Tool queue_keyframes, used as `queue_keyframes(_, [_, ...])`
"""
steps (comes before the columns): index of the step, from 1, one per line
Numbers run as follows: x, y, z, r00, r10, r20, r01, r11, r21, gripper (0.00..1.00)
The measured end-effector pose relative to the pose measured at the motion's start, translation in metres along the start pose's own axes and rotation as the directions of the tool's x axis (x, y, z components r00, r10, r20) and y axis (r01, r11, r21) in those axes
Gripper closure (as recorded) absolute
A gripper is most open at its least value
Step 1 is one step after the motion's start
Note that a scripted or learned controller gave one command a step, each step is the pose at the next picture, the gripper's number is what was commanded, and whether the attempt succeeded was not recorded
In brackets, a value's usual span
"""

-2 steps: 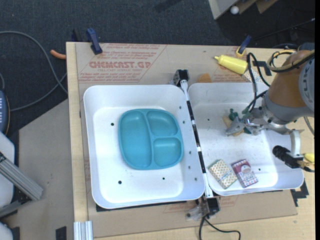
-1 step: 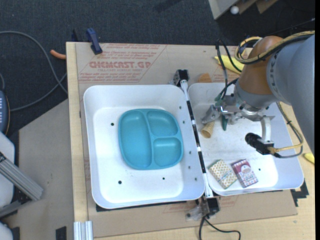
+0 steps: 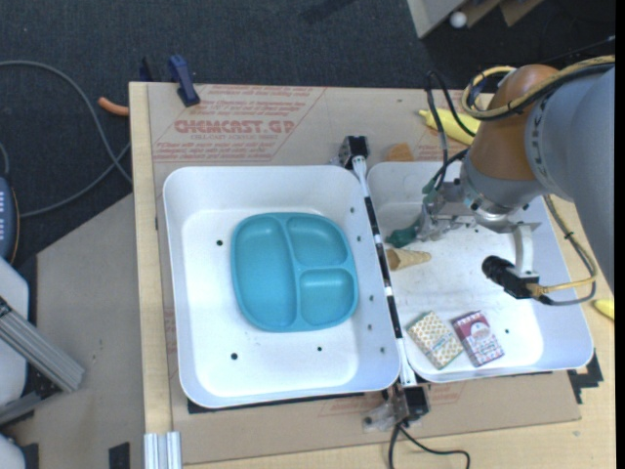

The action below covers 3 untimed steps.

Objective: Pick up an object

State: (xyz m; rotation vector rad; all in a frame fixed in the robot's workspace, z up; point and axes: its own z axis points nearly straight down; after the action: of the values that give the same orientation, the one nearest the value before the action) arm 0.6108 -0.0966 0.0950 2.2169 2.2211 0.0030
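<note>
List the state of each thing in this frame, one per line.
Arm: reaching low into the right bin.
Gripper: down near the bin's left wall, beside a green item.
Cone: lying on its side.
Two packets: lying flat, side by side.
Teal tray: lying flat in the left bin, right side up.

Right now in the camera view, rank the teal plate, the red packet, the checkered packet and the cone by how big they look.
1. teal plate, by far largest.
2. red packet and checkered packet: look alike, no ranking.
3. cone, smallest.
</note>
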Motion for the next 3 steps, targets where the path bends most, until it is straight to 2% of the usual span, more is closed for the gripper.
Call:
queue_keyframes(1, [0.0,0.0,0.0,1.0,0.0,0.0,0.0,1.0,0.001,0.0])
queue_keyframes(2, [-0.005,-0.028,0.011,1.0,0.003,-0.002,-0.003,1.0,0.007,0.0])
queue_keyframes(3, [0.002,-0.046,0.01,1.0,0.003,-0.002,-0.002,1.0,0.006,0.0])
